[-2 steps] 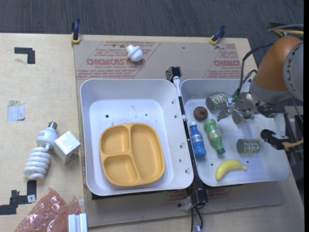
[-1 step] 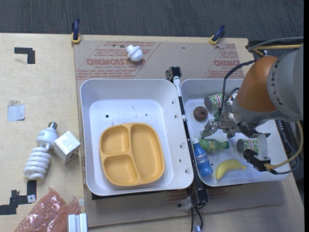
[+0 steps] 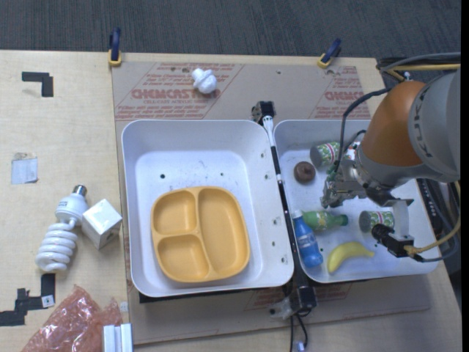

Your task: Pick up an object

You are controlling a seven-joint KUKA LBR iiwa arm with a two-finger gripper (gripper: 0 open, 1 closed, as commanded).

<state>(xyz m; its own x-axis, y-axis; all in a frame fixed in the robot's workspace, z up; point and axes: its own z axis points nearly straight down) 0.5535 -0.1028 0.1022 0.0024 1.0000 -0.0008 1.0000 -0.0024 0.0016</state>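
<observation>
The hand (image 3: 335,194) hangs low in the right bin (image 3: 287,134), its metal tip just above the green plastic bottle (image 3: 327,220); whether it is released or clenched cannot be told. Just below the hand lies the green bottle, with a blue bottle (image 3: 305,242) left of it and a curved yellow banana (image 3: 348,256) further below. A round brown doughnut (image 3: 304,171) sits to the hand's left. The left bin (image 3: 139,149) carries a glossy yellow three-compartment tray (image 3: 199,233).

"CHEMCAST" in red on the cardboard sheet (image 3: 242,86).
</observation>
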